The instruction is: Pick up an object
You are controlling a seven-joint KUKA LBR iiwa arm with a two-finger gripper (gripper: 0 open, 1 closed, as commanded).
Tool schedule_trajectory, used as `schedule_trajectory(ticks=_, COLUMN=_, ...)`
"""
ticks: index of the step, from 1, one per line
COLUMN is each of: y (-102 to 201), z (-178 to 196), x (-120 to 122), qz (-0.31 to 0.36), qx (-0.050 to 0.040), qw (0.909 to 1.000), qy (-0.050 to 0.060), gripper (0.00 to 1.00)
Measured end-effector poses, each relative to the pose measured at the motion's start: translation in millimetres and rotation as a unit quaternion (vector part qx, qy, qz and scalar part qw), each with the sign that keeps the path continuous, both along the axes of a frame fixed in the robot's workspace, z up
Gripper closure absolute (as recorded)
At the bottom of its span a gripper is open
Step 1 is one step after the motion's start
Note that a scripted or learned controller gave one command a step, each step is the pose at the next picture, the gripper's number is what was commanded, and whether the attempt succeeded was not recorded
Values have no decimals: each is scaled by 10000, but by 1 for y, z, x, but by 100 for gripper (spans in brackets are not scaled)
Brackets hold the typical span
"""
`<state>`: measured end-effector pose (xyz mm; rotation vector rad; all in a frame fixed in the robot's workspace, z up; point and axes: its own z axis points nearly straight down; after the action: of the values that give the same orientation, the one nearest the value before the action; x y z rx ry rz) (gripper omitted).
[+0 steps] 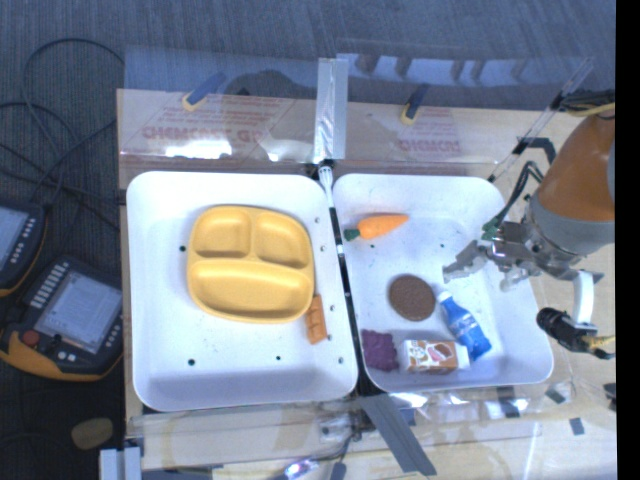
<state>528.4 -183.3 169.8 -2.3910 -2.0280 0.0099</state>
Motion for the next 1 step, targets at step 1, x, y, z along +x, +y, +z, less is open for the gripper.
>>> schedule_trajectory(ticks=1, y=9, z=64, x=27, qz=771, qx=12, qw=9970, qy=-11, gripper=0)
